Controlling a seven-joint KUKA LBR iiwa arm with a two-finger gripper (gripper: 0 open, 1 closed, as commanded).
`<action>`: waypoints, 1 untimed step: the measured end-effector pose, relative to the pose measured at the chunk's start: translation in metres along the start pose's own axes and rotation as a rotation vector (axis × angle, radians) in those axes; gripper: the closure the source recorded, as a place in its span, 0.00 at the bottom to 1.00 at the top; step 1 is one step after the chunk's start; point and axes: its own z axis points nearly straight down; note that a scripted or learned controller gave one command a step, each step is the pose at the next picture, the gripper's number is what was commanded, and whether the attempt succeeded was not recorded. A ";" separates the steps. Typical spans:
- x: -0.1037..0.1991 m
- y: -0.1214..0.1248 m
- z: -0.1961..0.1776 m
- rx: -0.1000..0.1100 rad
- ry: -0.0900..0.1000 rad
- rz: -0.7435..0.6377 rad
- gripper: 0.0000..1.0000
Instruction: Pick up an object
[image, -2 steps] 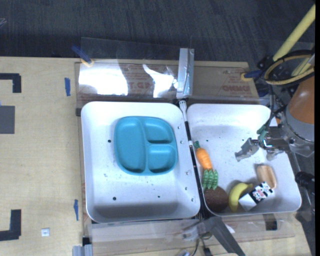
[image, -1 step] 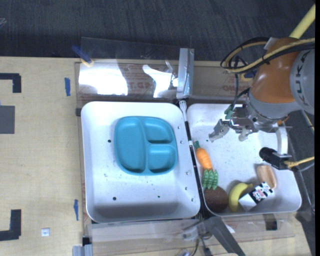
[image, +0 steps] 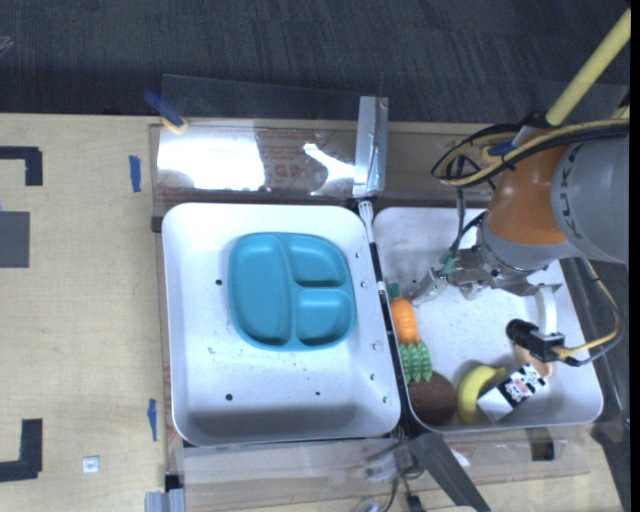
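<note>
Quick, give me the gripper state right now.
Gripper: cannot be told; it sits low over the right bin, with nothing seen between its fingers.

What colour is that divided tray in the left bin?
Teal blue tray, seen in the camera view.

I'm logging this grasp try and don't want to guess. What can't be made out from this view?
- Gripper: seen from above under the arm's wrist; whether the jaws are open or shut cannot be told.
- Small black-and-white item beside the banana: too small to identify.
- Brown round object: partly cut by the right bin's rim.
- Back wall behind the left bin: glare washes out detail.
</note>
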 end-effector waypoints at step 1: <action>-0.080 -0.083 -0.046 0.011 0.002 -0.041 0.00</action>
